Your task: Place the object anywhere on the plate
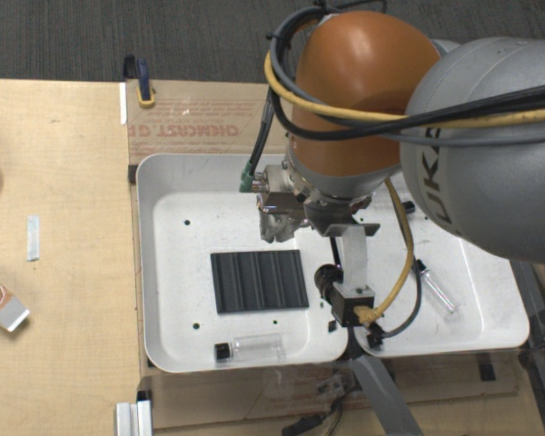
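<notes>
**A:** In the camera view, where does the gripper (278,214) sit relative to the plate?

**B:** It hangs under the arm's orange band, over the left bin (151,271), just off the 12 o'clock edge of the black ribbed plate (259,280). The wrist hardware hides its tip, so I cannot tell whether it is spread or closed, and I see nothing held in it.

**A:** And the object?

**B:** My best guess is the clear tube with a black cap (250,345). It lies on the bin floor just beyond the plate's 6 o'clock edge, apart from it and close to the bin's near rim. From the gripper it is at about 6 o'clock, with the whole plate between them.

**A:** Its long axis?

**B:** It runs 9 to 3, with the cap at the 9 o'clock end, roughly parallel to the plate's near edge. A grip across the tube would close along the 12-to-6 line.

**A:** Any other candidates?

**B:** A second clear tube (436,289) lies in the right bin (490,339), at about 4 o'clock from the gripper, slanting from 10 towards 4 and partly behind a yellow cable (401,280).

**A:** Surface and room?

**B:** The bin floor is smooth white, so a round tube could roll. The nearby rim leaves little room on the 6 o'clock side. The plate's ribs run 12 to 6, across the tube's present lie. The wooden desk (64,153) at 9 o'clock holds only small oddments.
</notes>
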Available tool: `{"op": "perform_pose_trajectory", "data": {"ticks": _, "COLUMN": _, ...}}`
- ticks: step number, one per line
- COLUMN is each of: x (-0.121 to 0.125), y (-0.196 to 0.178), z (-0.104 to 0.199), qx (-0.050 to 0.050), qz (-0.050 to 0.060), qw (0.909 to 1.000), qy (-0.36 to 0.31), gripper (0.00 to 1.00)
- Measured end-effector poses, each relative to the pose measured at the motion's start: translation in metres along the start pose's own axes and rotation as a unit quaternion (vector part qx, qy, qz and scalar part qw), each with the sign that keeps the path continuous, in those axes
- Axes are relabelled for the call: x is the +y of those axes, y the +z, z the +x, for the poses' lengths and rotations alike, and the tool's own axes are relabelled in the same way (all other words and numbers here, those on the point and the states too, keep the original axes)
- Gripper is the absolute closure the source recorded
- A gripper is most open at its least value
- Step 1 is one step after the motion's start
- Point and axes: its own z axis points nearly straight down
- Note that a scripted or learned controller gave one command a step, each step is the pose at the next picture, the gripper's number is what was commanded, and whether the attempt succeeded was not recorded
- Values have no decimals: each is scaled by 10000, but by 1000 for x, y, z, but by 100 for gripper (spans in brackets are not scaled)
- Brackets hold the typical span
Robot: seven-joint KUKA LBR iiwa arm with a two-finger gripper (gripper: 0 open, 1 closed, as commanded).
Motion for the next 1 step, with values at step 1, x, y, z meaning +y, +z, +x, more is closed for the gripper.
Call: {"op": "perform_pose_trajectory", "data": {"ticks": 1, "x": 17, "y": 38, "z": -44, "qx": 2, "qz": 2, "qw": 9990, "qy": -457, "gripper": 100}}
